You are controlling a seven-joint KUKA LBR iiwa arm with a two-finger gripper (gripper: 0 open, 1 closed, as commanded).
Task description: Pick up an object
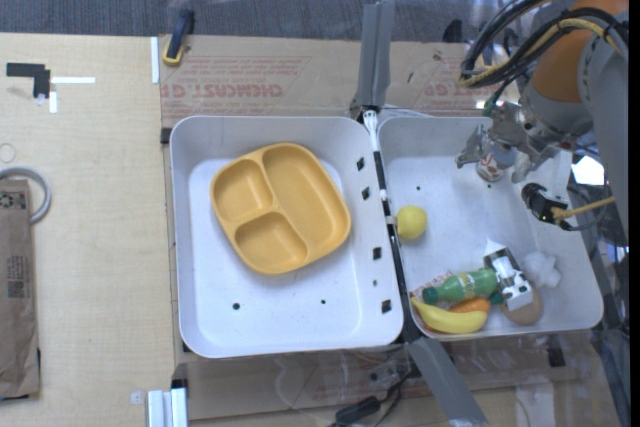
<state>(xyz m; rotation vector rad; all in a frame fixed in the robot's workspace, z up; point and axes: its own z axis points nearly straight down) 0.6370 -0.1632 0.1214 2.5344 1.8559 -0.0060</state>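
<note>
Left bin (190, 245) carries the yellow tray (280, 207); right bin (575, 320) has my gripper (492, 165) far side, can't tell its opening or hold. Near-corner pile (470, 295) is crowded, so I risk clipping two; lemon (411, 222) may roll off.

In the right bin (440, 205) we see much free floor in the middle and on the far side, around the yellow ball (411, 222), which lies alone near the left wall. The near right corner is crowded: a green bottle (462, 288), a banana (452, 317), a brown object (524, 307), a small black and white object (508, 274) and a white lump (542, 265) lie close together, some touching. The gripper (497, 161) hangs over the far right part. In the left bin (195, 255) the yellow divided plate (280, 207) takes the centre; we find open floor along the near side and the left wall.
</note>
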